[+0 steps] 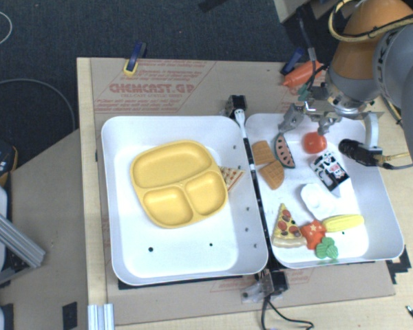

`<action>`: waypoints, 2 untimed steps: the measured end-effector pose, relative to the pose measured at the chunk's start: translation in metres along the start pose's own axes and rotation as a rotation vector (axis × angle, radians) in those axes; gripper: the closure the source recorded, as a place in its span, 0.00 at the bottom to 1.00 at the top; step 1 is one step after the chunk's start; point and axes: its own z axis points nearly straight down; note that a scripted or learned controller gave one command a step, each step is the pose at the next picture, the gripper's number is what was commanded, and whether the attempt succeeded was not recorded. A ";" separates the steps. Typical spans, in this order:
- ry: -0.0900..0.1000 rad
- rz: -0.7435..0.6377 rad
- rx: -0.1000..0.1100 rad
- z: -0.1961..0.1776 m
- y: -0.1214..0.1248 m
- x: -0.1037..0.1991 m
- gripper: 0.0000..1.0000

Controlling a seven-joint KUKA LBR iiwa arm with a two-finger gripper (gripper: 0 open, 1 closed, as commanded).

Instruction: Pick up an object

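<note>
Right white bin (378,205), open gripper (308,124) hovering over far edge, red tomato (314,142) just below its fingertips

Two bins side by side on bench. Left bin (117,205): divided plate (179,183) at centre, waffle piece (230,177) touching its right edge. Right bin (382,212): bread pieces (267,163) by left wall, melon slice (285,150) just right of them, tomato (314,142) further right at rear. Pizza slice (286,227), corn (342,222) at front. Gripper (310,121) over rear of right bin, nr tomato.
</note>
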 end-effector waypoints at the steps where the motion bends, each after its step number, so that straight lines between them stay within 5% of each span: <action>1: -0.003 -0.002 -0.017 0.042 0.002 -0.001 0.00; 2: -0.001 -0.002 -0.005 0.071 0.002 0.000 0.00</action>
